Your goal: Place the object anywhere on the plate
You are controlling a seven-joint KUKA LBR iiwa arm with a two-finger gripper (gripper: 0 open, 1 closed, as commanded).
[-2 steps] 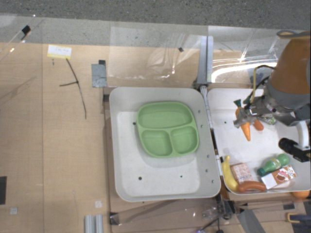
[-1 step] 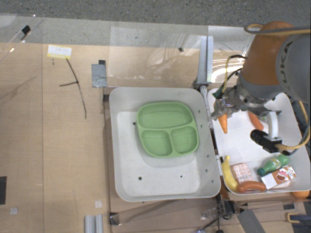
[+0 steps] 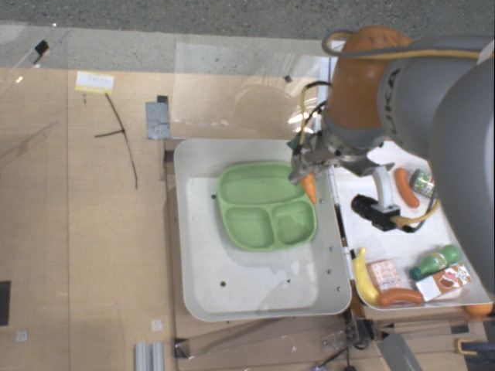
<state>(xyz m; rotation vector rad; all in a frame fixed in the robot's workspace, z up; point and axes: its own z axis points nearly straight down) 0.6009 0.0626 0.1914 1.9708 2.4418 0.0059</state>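
The pincer [image 3: 303, 174] hangs over the right edge of the green plate [image 3: 267, 207] in the left bin [image 3: 255, 304], closed on an orange carrot [image 3: 310, 187] just above the plate's rim.

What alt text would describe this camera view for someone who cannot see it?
A grey robot arm with an orange band reaches from the right, its gripper at the right edge of a green three-compartment plastic plate, a small orange carrot-like object just below it. The plate lies in the left white bin.
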